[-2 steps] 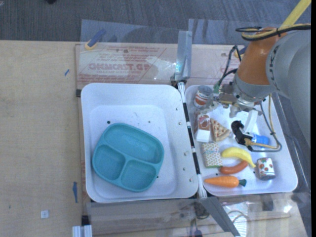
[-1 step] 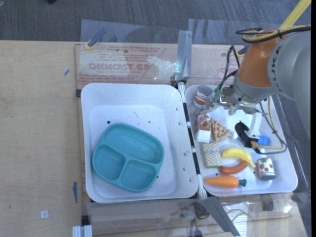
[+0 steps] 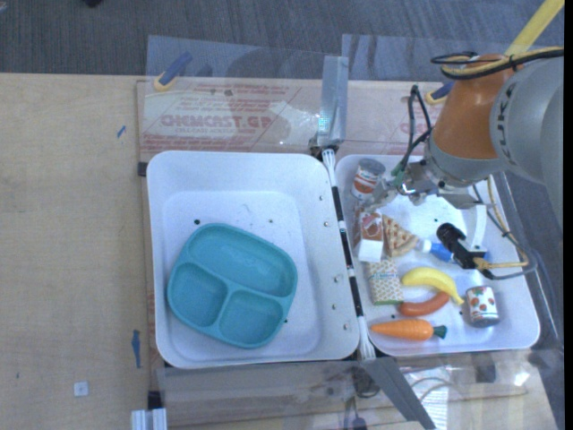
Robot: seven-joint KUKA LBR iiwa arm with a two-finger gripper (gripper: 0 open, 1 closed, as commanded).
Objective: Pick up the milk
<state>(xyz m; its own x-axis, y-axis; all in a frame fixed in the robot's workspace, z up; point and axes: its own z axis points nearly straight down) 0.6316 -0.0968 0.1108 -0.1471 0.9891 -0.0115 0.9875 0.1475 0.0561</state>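
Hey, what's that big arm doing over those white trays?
The arm reaches in over the right bin, which holds toy food: a banana, a carrot, a pizza slice, a can and small cartons. Its pincer hangs near the bin's far end, beside the can. The left bin holds a blue tray.

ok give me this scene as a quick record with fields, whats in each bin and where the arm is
left bin: teal divided plate
right bin: can, pizza slice, small carton, banana, hot dog, carrot, spotted cup
arm: over the far end of the right bin
pincer: beside the can, fingers too unclear to judge
milk: cannot tell which item it is
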